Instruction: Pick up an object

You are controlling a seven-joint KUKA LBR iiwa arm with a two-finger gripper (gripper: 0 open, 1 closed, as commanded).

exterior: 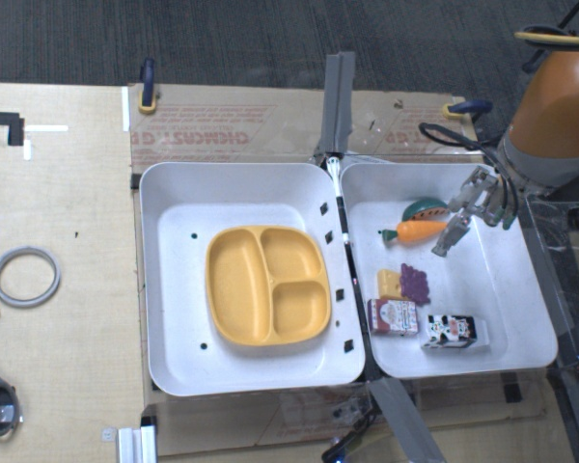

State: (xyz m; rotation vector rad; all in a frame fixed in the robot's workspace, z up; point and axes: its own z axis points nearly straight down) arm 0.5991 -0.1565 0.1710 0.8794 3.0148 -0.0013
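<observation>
The pincer [451, 236] hangs over the right bin [521, 345], toward that bin's twelve o'clock side, reaching in from three o'clock. One grey finger [447, 238] shows plainly, slanting down toward seven o'clock; whether the pincer is apart or together I cannot tell. Nothing is seen gripped in it.

Just at its nine o'clock lies a toy carrot [420, 231], orange with a green top, its near end touching or all but touching the finger. Behind the carrot, toward twelve o'clock, sits a dark green rounded thing [425, 207], partly covered by it.

Farther off, at about seven o'clock from the pincer, purple grapes [415, 283] lie beside a yellow block [390, 282], the two touching. Below them, a red packet [393, 316] lies near the bin's left wall, and at its three o'clock a black-and-white carton [450, 332] lies on its side, a little apart.

The left bin [174, 336], at nine o'clock, holds a yellow plate [267, 285] with three sections. Out on the bench [68, 355] at far nine o'clock rests a grey ring [21, 276].
</observation>
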